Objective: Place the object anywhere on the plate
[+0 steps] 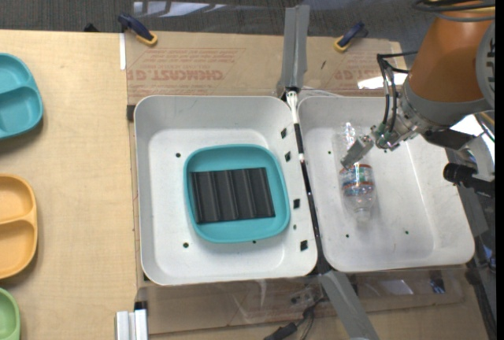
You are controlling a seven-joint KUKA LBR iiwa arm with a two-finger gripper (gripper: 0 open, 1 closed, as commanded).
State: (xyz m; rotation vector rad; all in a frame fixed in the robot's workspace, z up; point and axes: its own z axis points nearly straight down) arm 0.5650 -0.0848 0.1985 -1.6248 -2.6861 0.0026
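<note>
The clear plastic bottle (357, 187) lies in the right white bin (425, 236); the claw (356, 154) sits at its upper end, grip state unclear. Its slick, round body might slip before reaching the teal square plate (236, 232).

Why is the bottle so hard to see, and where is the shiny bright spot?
In the camera view, the clear bottle blends into the white right bin; glare whitens the cardboard behind that bin; the gripper above the bottle looks slightly blurred.
</note>
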